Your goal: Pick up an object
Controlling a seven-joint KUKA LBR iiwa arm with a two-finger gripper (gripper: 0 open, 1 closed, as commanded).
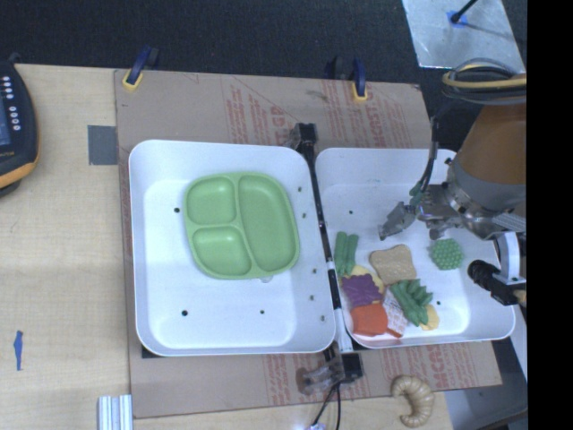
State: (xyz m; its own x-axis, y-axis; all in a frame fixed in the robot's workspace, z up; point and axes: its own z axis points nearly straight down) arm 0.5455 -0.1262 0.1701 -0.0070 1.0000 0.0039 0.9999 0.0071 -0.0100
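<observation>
The right bin point(376, 173) holds several toy foods near its front. Among them are a green bean pod point(345, 253), a tan bread slice point(393, 263), a purple piece point(361, 289), a red-orange piece point(369, 319), a green leafy piece point(414, 299) and a round green broccoli-like ball point(446, 254). My gripper point(414, 227) hangs over the middle of this bin, just above the bread slice and left of the green ball. It is open, with its fingers spread and nothing between them.
The left bin point(152, 312) carries a light green divided plate point(242, 224). A tan croissant toy point(414, 398) lies on the bench in front of the right bin. A black handheld pendant point(13, 124) rests at the far left. Clamps pin the cardboard at the back edge.
</observation>
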